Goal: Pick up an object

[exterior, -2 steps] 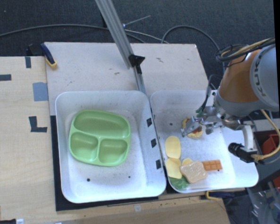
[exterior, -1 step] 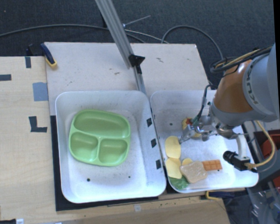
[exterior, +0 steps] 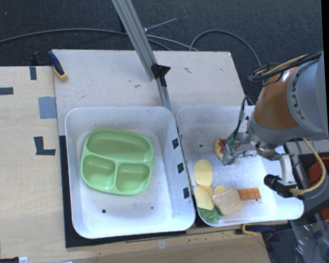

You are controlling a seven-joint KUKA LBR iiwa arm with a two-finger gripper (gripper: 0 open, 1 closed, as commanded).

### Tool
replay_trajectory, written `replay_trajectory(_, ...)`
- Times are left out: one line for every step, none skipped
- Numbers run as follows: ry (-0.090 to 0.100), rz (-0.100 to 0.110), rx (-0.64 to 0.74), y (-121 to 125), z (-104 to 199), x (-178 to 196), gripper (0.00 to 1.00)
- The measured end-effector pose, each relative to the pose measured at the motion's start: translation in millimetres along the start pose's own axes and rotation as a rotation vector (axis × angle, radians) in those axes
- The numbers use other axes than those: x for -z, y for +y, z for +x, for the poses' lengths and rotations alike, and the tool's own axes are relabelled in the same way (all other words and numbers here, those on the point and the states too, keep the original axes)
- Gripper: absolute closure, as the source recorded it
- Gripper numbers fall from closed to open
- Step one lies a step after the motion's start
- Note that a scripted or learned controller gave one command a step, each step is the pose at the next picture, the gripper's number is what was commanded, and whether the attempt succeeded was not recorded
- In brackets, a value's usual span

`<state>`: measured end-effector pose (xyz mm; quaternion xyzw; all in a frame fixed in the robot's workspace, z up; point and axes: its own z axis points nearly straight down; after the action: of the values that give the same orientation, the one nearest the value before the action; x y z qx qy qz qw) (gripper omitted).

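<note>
Laid out for sorting across 2 shallow trays on the bench: left bin given over to a green divided plate, lying flat and face up near its middle; right bin carrying the loose pieces. Crowded toward that bin's lower-left corner, touching or overlapping: a yellow oval piece, a second yellow piece, a tan bread-like slice partly over something green, and an orange rectangular piece just beside the slice. Set apart from that heap, further up the tray, a small yellow-and-red object, so probably the easiest candidate, with free floor around most of it.

Reaching in from the right, with the grey arm bent over the right bin's far edge and the orange band above the wrist. Pointing down and leftward, claw low in the tray, just beside or touching the small yellow-and-red object. Too small and too hidden by the wrist to judge whether open, closed or gripping: cannot tell. No sign of anything lifted clear of the bin floor. Judged as the approach-or-grasp step, with the pick not yet shown as done.
</note>
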<state>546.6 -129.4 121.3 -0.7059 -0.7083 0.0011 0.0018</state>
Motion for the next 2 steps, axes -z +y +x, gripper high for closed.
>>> replay_trajectory(-0.001,-0.006,-0.002,-4.8,0.6,43.2,1.00)
replay_trajectory(-0.002,-0.010,-0.001,1.6,2.8,105.2,1.00)
